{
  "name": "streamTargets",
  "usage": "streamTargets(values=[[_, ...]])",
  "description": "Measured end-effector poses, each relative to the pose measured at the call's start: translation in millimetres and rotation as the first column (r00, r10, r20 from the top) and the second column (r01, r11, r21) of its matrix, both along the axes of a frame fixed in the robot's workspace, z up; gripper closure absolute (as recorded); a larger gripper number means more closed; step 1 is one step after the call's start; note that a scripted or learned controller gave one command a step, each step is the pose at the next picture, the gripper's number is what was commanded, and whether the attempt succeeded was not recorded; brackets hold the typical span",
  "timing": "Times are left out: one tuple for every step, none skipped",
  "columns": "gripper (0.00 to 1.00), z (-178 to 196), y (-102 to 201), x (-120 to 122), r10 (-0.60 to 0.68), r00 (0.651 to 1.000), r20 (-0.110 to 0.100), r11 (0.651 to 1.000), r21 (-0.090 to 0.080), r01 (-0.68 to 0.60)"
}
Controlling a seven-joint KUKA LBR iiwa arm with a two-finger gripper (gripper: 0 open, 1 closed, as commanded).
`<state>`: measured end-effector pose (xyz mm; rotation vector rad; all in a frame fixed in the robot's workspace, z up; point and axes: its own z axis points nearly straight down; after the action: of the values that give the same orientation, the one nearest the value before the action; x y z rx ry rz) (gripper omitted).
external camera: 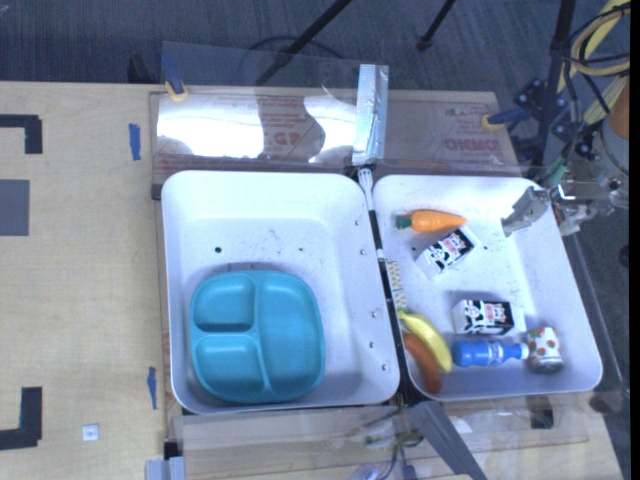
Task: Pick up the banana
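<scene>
**Banana at rest, pincer off at the rim**

Lying in the right bin (pixel 585 313) at about 7 o'clock, against its left wall: the banana (pixel 425 337), touching a blue bottle (pixel 487 352) at 3 o'clock. Farther up, at 12 o'clock, a carrot (pixel 437 221). Hovering over the bin's 2 o'clock corner, well apart from the banana: the pincer (pixel 527 211), holding nothing; spread impossible to tell.

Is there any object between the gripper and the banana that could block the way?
Yes. The gripper is over the right bin's far right corner, and the banana lies at the bin's near left edge. A cow-patterned carton sits roughly between them, and a blue bottle lies just right of the banana.
</scene>
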<state>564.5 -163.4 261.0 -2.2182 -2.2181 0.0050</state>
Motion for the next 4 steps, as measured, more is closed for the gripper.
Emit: streamTargets(values=[[1.00, 8, -1, 0, -0.002, 1.000, -0.002, 1.000, 0.000, 0.002], [1.00, -46, 91, 12, 0.255, 0.967, -0.001, 0.967, 0.002, -0.255], [1.00, -37, 192, 5, 0.073, 0.997, 0.003, 0.997, -0.001, -0.073], [1.00, -2, 264, 46, -0.029, 1.000, 0.002, 1.000, -0.003, 0.029]])
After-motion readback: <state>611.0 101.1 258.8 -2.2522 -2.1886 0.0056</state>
